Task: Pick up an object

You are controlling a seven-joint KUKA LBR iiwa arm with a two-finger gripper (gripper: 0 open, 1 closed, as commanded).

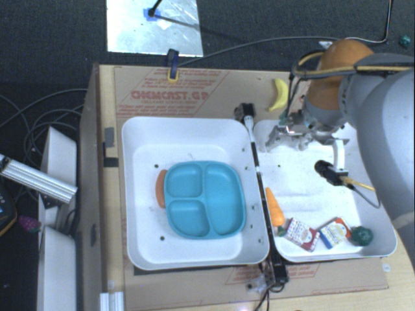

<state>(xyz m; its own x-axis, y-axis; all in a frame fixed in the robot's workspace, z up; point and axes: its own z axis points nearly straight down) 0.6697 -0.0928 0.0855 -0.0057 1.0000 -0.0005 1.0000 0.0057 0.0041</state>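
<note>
down along the wall of the right bin (305, 186) that it shares with the left bin (149, 148), toward the bin's near end, sits a carrot (275, 207). it's small, plain orange, smooth and tapered, lying flat on the white floor. its long axis runs pretty much parallel to that shared wall, slanted a touch, and the thinner tip looks like it points at the right bin's far end, the fatter end at the near end. along the same bin's near wall are two red and white packets (299, 233) (332, 232) and a dark green blob (362, 236) in the near outer corner. the jaws hang over the right bin's far end, close to the shared wall, well apart from the carrot. honestly can't tell whether they're open or closed from this angle. a banana (280, 94) lies on the counter (194, 89) just outside the right bin's far corner.
</note>
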